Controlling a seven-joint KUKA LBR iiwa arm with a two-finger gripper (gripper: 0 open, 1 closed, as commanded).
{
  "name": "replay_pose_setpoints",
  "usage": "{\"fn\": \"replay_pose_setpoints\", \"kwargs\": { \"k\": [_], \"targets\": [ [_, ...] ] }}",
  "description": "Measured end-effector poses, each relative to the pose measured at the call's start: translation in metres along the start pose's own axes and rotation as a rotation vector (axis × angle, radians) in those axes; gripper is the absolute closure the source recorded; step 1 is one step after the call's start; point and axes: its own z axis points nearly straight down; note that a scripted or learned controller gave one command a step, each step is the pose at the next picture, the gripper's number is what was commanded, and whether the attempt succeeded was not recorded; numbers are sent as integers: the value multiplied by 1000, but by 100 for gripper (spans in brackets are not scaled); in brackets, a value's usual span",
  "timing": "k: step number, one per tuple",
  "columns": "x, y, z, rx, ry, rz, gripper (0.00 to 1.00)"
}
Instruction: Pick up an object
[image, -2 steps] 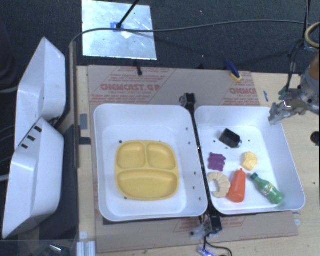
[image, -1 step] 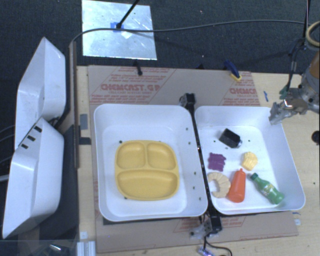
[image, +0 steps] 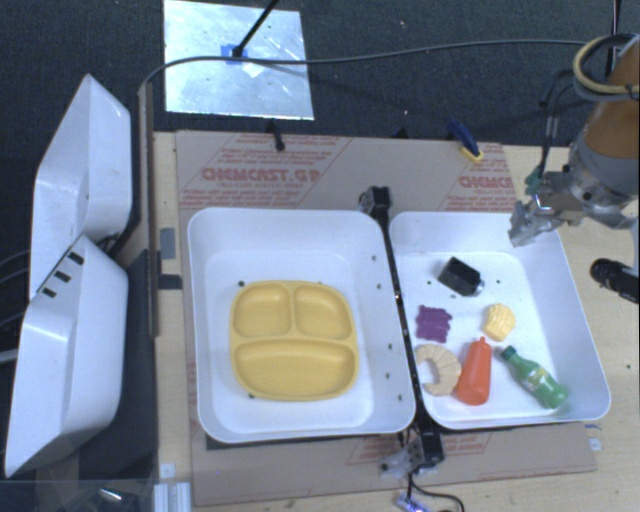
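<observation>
Approach step: hand (image: 528, 222), fingers' state untellable, hovers at right bin's (image: 575, 290) one o'clock; next, descend onto black block (image: 460, 275).

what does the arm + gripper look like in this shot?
Arm: grey body with an orange band above the wrist, and a yellowish ring at the top. Dark cables run down its side. Gripper: small, pale grey metal; finer detail is too blurred to tell.
</observation>
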Motion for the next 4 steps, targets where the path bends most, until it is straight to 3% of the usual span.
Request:
{"fn": "replay_pose_setpoints", "kwargs": {
  "k": [4],
  "targets": [
    [203, -19, 24, 1, 0, 0, 100]
  ]
}}
